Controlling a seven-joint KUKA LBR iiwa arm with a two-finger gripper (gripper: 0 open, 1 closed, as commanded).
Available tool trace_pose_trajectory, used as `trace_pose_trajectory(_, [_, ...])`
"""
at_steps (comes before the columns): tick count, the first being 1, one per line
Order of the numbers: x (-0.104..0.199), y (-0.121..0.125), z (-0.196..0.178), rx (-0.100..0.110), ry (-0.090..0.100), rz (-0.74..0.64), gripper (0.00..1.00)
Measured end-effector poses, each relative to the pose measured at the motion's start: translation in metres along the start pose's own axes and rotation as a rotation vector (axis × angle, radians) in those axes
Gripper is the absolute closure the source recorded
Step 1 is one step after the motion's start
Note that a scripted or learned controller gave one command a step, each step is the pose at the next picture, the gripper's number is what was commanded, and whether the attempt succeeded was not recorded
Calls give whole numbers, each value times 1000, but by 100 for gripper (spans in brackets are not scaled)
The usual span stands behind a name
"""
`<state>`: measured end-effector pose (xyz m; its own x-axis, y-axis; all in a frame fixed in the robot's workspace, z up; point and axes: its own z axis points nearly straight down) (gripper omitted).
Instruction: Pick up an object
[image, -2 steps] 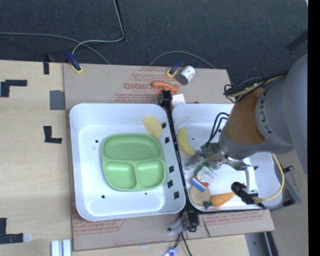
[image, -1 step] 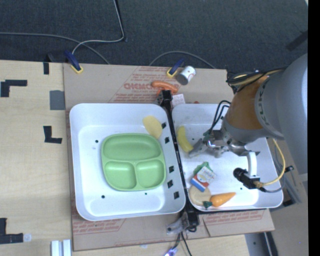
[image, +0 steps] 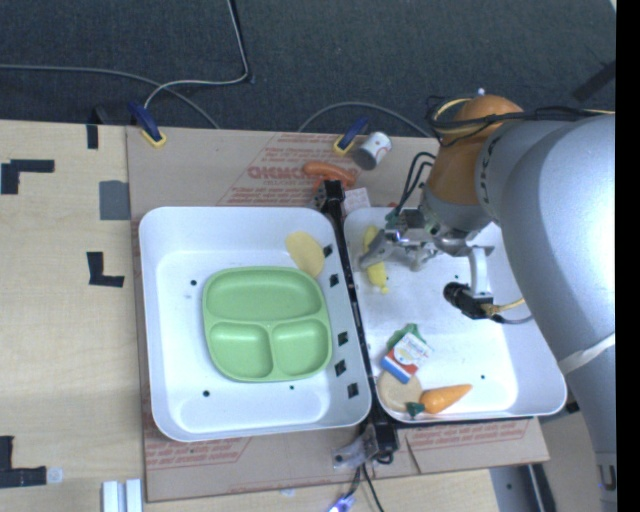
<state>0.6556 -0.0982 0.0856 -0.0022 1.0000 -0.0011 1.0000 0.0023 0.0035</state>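
Yellow object (image: 376, 273) just beside hand (image: 393, 243)

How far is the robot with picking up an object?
Done: the gripper is low in the right bin, beside a small yellow object. In hand: nothing visibly lifted. Left: grasping and raising one; the toy carrot, small carton and yellow piece by the green tray still lie flat.

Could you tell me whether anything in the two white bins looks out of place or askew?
One thing stands out: the pale yellow rounded object in the left white bin lies outside the green three-compartment plastic plate, beside its far right corner. Nothing looks spilled or damaged.
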Motion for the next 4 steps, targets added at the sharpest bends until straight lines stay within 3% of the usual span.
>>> trace_pose_trajectory(4, [3, 13, 0, 3, -2, 1, 0])
